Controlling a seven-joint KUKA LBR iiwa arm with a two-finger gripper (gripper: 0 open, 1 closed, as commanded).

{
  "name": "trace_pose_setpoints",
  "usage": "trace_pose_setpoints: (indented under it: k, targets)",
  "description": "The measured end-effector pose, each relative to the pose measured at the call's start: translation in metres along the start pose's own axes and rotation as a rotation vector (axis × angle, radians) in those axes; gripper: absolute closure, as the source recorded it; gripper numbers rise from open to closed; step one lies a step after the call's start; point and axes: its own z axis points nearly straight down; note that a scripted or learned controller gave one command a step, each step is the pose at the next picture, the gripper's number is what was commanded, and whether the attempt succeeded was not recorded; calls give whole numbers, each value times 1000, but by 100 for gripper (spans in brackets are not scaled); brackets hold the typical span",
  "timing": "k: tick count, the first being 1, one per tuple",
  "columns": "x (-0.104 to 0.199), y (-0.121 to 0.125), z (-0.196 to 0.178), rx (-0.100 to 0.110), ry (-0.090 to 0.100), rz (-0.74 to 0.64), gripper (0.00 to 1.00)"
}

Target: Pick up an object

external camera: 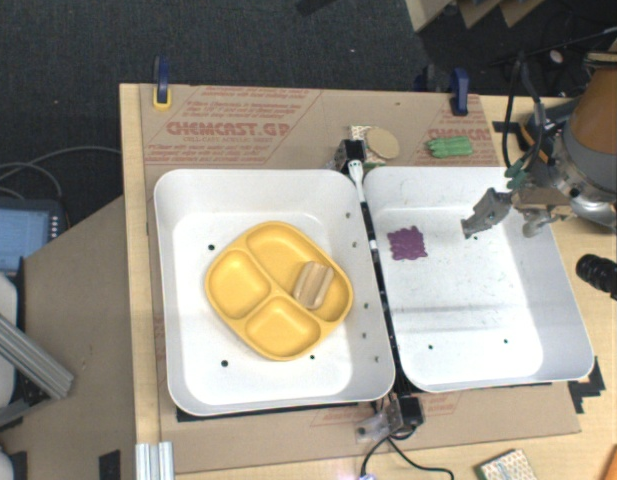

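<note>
Toward the upper right of the frame, the arm (588, 158) leans in over the right bin (548, 348), and its gripper (508, 216) hangs above that bin's upper part with two grey fingers (482, 214) spread wide and nothing between them. Just left of the gripper, a small purple object (407, 243) lies flat on the bin floor near the divider between the two bins, apart from the fingers. It looks thin, soft and light, perhaps a scrap of rubbery or cloth-like stuff, so it should weigh next to nothing but may be awkward: it sits low, and the fingers would likely have to press down to the floor and pinch across its middle or catch a raised edge. At the centre left, the left bin (188, 268) carries a yellow compartment plate (250, 288), and a pale tan oblong piece (311, 284) rests in the plate's right compartment; this one seems stiff and chunky, easier to grip across its short sides. Along the top of the surface (238, 128), outside the bins, sit a green object (450, 148) and a round tan disc (383, 144).
</note>
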Motion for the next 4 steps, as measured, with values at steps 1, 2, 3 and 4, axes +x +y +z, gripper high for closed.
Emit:
trace_pose_setpoints:
  k: [1,2,3,4]
  targets:
    - [-26,48,103,4,0,1,0]
    - [9,81,194,2,2,-3,0]
    - [12,36,188,-1,1,2,0]
    - [12,38,178,-5,0,2,100]
